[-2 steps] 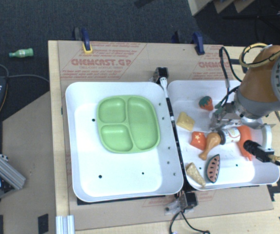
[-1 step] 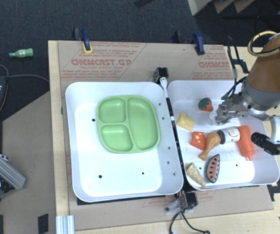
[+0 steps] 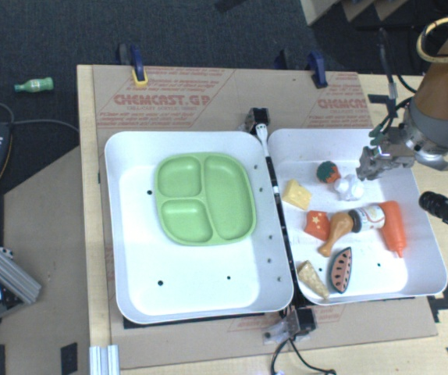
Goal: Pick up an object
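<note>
In the camera view, the counter (image 3: 99, 209) was covered by a brown board printed in red with "CHEMCAST G P" near its far edge, the same lettering partly readable again further right. Two blue clamps (image 3: 137, 59) held that far edge. The left bin (image 3: 130, 287) held a green divided plate (image 3: 205, 198) with three compartments. The right bin (image 3: 423, 268) held the toy food: a yellow cheese wedge (image 3: 296, 194), an orange piece (image 3: 317, 223), a chicken drumstick (image 3: 337, 229), a carrot (image 3: 394, 226), a watermelon slice (image 3: 340, 269), a tan wedge (image 3: 311, 277), a small baseball-like ball (image 3: 373, 216) and a round red-and-green item (image 3: 328, 171). The gripper (image 3: 371, 165) hung low over the far part of the right bin, beside a small white object (image 3: 351, 187); whether it was open or closed could not be told.
</note>
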Available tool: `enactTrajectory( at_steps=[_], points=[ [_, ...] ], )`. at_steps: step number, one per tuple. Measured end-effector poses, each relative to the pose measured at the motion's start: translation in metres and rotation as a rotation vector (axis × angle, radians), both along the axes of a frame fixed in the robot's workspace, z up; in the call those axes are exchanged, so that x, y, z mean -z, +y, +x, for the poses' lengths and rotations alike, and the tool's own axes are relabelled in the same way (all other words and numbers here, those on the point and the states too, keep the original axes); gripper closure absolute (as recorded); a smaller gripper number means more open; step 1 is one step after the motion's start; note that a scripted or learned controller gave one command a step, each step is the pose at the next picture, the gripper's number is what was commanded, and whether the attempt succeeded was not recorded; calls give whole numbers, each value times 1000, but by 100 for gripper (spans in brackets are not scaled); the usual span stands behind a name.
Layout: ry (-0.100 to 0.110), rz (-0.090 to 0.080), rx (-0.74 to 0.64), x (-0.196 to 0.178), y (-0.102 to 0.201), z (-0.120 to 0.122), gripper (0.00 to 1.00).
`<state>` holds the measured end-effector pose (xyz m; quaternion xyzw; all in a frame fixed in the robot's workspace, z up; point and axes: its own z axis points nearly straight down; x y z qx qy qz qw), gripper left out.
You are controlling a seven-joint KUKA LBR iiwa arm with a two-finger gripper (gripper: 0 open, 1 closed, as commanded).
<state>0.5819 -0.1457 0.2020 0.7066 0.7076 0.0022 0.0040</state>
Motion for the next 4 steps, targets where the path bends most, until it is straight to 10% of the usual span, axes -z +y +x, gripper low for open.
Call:
enactTrajectory(
  at_steps=[1,4],
  points=[
    [3,1,0,-25,0,1,100],
    [12,6,-4,-15,140,-43,100]
  ],
)
